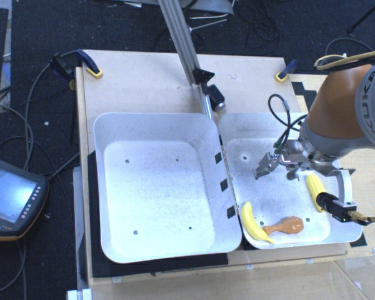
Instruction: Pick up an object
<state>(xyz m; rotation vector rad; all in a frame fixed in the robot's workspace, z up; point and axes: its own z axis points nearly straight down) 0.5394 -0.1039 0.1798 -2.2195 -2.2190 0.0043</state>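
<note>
Camera view from above the bench: the arm (347, 114) is in from the right and hanging over the right bin (250, 139), with the gripper (265, 166) low above the bin floor near its middle. Nothing sits between its fingers, and whether the jaws are spread or closed I cannot tell from this angle (too small and too dark against the white).

So where are the candidates? A banana (254, 223) lies against the bin's near left corner, a brown chicken drumstick toy (286, 226) just beside it, and a yellow corn cob (314, 187) rests further right, partly under the wrist hardware. All three look flat on the floor, untouched. The left bin (112, 136) is not in play.

My read: no pick made yet. Choosing a target, descending, closing and lifting all remain.
</note>
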